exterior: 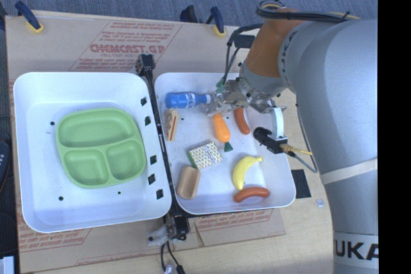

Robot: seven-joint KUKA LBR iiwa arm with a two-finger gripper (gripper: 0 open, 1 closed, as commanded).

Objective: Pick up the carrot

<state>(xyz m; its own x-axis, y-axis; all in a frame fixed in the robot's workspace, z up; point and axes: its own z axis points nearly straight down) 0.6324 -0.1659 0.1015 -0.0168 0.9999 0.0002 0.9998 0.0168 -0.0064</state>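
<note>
Carrot [221,128] — lying in the right bin [282,192], right of the blue bottle [186,99], just below the gripper [226,101]. Probably light, stiff, smooth plastic; best pinched across its thick middle. State of gripper: cannot tell.

Red print reading "CHEMCAST GP" is showing on the brown cardboard sheet [122,42], well to the left of the gripper [226,101] and beyond it. White letters "UKA" are showing on the arm's base [355,248], well below-right of it.
</note>
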